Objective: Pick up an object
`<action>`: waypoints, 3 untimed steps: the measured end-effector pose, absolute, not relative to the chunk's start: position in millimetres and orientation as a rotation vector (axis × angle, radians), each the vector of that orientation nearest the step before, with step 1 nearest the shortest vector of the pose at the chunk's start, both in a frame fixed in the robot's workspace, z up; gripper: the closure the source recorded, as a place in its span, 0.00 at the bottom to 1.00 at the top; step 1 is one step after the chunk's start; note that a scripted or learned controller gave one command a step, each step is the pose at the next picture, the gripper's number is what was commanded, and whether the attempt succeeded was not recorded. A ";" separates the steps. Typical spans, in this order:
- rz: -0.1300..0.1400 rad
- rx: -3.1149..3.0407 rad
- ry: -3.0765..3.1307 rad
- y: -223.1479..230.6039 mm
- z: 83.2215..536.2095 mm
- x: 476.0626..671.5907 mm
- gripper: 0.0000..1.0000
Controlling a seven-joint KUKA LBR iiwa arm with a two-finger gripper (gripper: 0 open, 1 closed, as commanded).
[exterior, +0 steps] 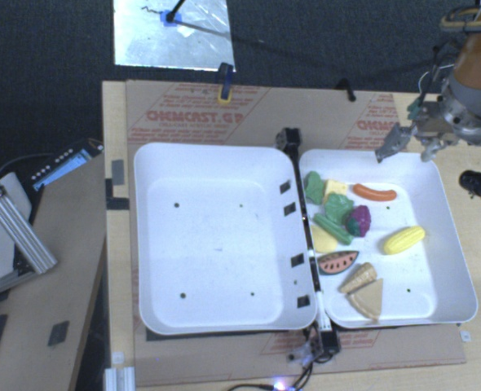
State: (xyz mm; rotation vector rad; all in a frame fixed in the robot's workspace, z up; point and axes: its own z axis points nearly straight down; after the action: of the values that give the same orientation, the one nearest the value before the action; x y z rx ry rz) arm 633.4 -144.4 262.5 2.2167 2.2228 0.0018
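Note:
The right bin (444,210) holds several toy foods. Among them are a red sausage (375,192), a yellow corn cob (403,239), purple grapes (359,218), a green vegetable (338,208) and a watermelon slice (337,261). Two tan pieces (364,288) lie near the front. My gripper (409,147) hangs over the bin's far rim, above and behind the sausage. It is open, its two fingers spread apart with nothing between them.
The left bin (216,235) sits beside the right one, and black clips (293,210) run along the shared wall. A yellow-and-blue clamp (224,84) stands at the bench's far edge. A metal frame (12,226) lies at the left.

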 end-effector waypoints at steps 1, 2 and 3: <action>-0.001 2.214 2.235 -92.0 163.4 659.1 0.00; 0.000 2.214 2.232 -38.0 185.2 597.4 0.00; 0.011 2.204 2.243 96.0 184.6 611.5 0.00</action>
State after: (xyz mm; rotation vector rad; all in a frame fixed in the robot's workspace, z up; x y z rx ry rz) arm 611.5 96.0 184.6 2.2045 2.2428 0.0113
